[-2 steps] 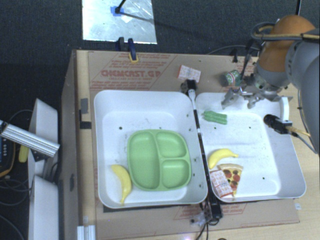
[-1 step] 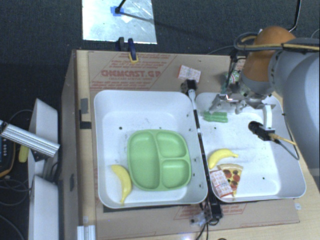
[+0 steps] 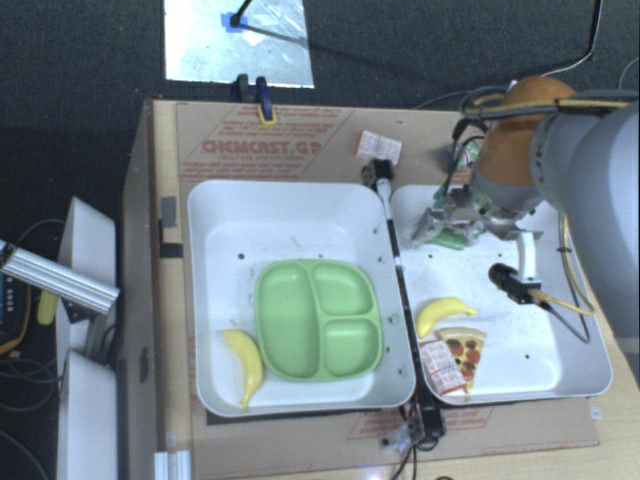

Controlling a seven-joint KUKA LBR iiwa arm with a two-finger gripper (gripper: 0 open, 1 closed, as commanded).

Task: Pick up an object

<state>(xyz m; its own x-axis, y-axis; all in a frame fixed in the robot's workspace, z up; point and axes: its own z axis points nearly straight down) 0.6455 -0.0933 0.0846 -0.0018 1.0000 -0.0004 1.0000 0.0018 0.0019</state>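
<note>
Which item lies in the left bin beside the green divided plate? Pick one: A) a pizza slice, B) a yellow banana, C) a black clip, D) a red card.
B: a yellow banana lies against the lower left edge of the green divided plate in the left bin, while the pizza slice sits in the right bin.
</note>
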